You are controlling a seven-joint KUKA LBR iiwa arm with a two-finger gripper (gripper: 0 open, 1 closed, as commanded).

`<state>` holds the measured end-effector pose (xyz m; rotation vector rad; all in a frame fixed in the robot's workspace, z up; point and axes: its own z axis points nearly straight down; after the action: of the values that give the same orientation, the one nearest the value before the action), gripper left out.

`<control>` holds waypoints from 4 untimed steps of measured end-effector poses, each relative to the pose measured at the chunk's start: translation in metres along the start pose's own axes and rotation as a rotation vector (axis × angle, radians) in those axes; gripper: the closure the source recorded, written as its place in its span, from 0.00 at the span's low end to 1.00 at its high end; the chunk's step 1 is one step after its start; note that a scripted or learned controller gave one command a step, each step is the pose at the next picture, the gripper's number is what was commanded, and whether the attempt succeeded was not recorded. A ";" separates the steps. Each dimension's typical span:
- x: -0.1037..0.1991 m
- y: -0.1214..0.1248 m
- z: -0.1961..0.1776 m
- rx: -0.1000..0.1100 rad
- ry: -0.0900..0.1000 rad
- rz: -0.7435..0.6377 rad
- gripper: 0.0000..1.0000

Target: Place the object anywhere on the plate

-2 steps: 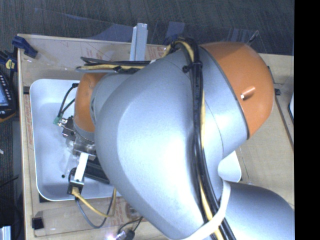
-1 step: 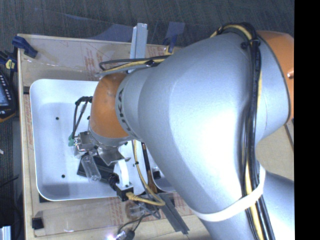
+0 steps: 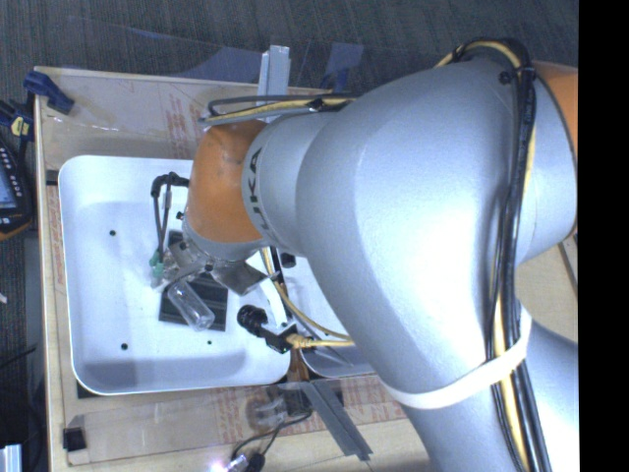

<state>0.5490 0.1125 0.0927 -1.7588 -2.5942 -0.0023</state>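
Note:
My gripper (image 3: 194,301) is low in the left white bin (image 3: 98,264), near its middle. Its dark body points down at the bin floor, with a pale, clear-looking part across it. A small green thing (image 3: 155,262) lies just left of the gripper, beside a thin black cable; I cannot tell whether it is loose or part of the tool. A curved pale rim (image 3: 329,365) peeks out under the arm at the bin's lower right corner; it may be the plate's edge. The arm hides the right bin.
The grey arm with its orange band (image 3: 221,195) covers most of the right half of the view. A black connector with yellow cable (image 3: 257,323) hangs near the left bin's right wall. Tools lie off the bench at far left (image 3: 15,195).

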 end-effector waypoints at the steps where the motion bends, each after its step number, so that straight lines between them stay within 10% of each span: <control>1: -0.031 -0.083 -0.099 0.000 -0.007 -0.328 1.00; 2: 0.056 -0.059 -0.031 0.007 -0.005 -0.043 1.00; 3: 0.043 -0.051 -0.063 0.001 -0.007 -0.514 1.00; 4: 0.122 -0.031 0.003 0.004 -0.007 -0.335 1.00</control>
<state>0.4747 0.2142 0.0910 -1.3032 -2.8549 0.0078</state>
